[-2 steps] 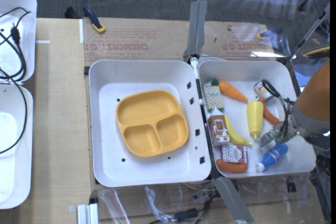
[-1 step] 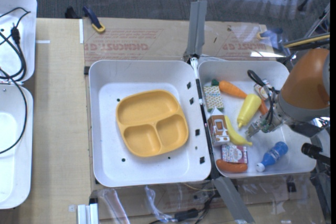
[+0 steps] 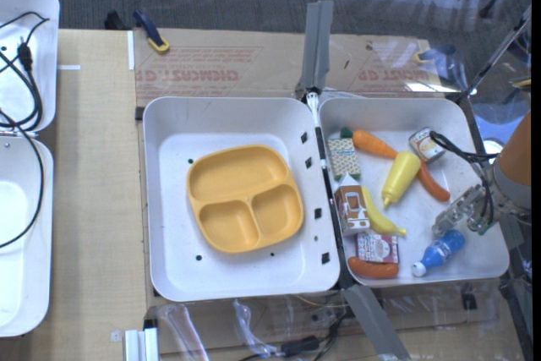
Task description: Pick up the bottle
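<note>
Approach step, by the look of it — not yet a grasp. Blue bottle lying on its side near the front right corner of the right bin, white cap toward the left and low, body slanting up to the right. Pincer low over the same corner, just above and to the right of the bottle's upper end, close to touching or just shy of it; hard to say which from this slant. Impossible to tell whether open or closed: metal parts blurred together, nothing plainly between them. No sign of the bottle lifted off the bin floor.

Crowded neighbours to mind: yellow mustard bottle up and left, well apart from the blue one; banana beside a small carton; a snack packet and a sausage just left of the cap; carrot and small can toward the back. Left bin with a yellow divided plate, out of the way.

Next move, as a judgement: settle square across the bottle's body — straddling the narrow width, not the length — then come down and close. Risk of the round body rolling toward the bin wall, or a clip on the wall itself.
</note>
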